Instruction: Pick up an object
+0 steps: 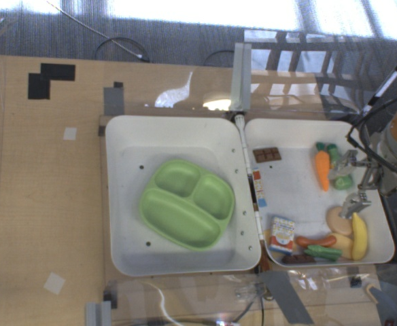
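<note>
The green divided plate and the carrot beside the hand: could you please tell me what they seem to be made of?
The green divided plate looks like moulded plastic with a matte finish: uniform colour, soft rounded compartment walls. The carrot is probably toy plastic, smooth and evenly orange with a flat green top, though rubber cannot be excluded.

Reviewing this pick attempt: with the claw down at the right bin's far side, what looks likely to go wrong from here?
1. The claw sits amid tightly packed toys: the carrot, a green piece and a beige round piece. It may nudge or pinch several at once.
2. The banana and the toys beside it lie against the right bin's rim, leaving little room for the claw to get around them.
3. Dark cables hang over the bin and could snag.
</note>
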### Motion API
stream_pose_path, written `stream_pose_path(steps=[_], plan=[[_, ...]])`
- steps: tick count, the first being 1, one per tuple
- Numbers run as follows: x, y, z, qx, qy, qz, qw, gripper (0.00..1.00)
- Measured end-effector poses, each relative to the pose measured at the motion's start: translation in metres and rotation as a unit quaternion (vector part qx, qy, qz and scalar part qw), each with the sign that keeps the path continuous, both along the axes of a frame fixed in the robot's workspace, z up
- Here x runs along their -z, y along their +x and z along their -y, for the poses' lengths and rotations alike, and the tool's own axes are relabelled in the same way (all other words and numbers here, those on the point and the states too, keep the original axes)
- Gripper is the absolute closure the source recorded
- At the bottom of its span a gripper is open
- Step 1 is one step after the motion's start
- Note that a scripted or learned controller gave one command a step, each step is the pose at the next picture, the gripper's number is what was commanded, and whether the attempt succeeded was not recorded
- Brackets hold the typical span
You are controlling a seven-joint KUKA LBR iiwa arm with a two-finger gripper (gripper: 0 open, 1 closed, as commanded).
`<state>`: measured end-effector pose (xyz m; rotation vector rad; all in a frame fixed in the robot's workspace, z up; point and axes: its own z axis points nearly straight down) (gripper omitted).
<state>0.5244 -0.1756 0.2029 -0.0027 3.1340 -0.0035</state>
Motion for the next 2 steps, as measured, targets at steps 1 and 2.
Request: stream_pose_path(steps=[1,2], plan=[[0.105,0.06,0.006,0.083,0.0022,-0.003,0.9966,0.0],[0.088,0.065,0.006,0.079,0.0004,0.005,0.9969,1.0]])
